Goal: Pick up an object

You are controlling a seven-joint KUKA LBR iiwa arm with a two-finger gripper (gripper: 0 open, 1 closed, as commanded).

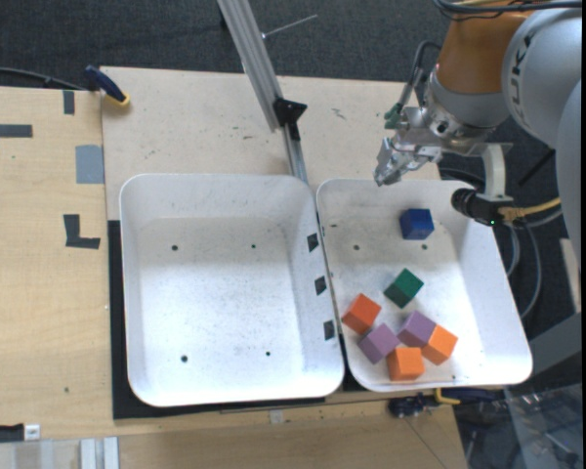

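Tool [389, 174] above right bin's [488, 262] far rim, opening can't tell, touching nothing.

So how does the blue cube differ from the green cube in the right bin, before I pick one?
The blue cube lies alone near the bin's far end, close under the gripper; the green cube lies farther down the bin. Blue has bare floor all round it; green lies just above the orange and purple cubes, though apart from them. Green looks turned cornerwise, blue nearly square to the view. Both look alike in size and lie in the right bin.
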